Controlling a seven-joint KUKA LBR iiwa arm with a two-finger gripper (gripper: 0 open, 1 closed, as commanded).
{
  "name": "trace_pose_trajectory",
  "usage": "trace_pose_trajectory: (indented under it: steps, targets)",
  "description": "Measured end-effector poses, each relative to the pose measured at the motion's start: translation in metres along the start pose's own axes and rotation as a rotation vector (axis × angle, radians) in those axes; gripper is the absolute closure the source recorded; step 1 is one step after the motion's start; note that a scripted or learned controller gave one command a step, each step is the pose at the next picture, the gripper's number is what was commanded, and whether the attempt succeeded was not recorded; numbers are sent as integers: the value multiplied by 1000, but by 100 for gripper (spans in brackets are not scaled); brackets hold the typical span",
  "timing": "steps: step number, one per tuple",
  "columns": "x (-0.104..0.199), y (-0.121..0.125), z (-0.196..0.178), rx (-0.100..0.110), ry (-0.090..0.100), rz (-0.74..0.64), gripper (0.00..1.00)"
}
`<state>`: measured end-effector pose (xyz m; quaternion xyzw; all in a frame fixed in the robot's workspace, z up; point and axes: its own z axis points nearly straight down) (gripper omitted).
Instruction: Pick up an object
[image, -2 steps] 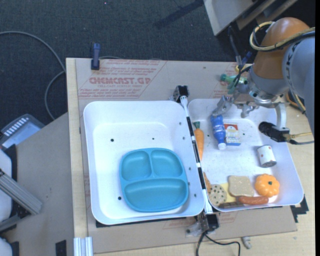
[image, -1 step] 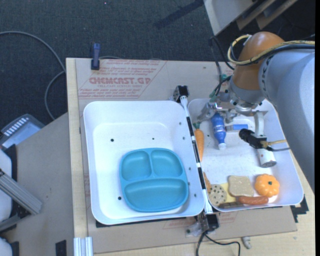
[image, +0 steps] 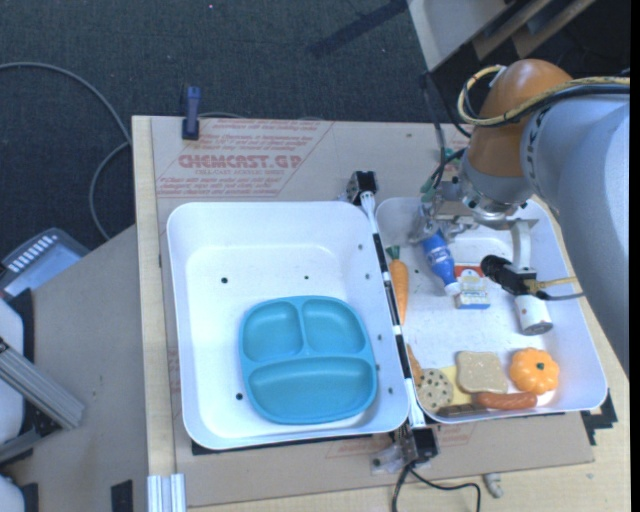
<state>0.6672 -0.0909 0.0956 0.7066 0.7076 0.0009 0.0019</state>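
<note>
Right now blue tube (image: 437, 257) just below claw (image: 440, 218), rt bin; claw state unclear.

You have two white bins: the left bin (image: 200, 300) holds a light blue divided plate (image: 307, 358), and the right bin (image: 575, 340) holds an orange carrot (image: 399, 288), a blue and white tube (image: 440, 260), an orange pumpkin (image: 534, 371), a tan slice of bread (image: 481, 373), a dark-speckled cookie (image: 433, 389) and a reddish-brown sausage (image: 505, 402). Your arm (image: 590, 140) is grey with an orange band (image: 515, 110) above the wrist. The bench (image: 250, 160) is pale tan with faded red lettering.
</note>
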Motion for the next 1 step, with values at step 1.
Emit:
trace_pose_trajectory:
  steps: [1]
  targets:
    - [70, -53, -90, 3, 3, 0, 100]
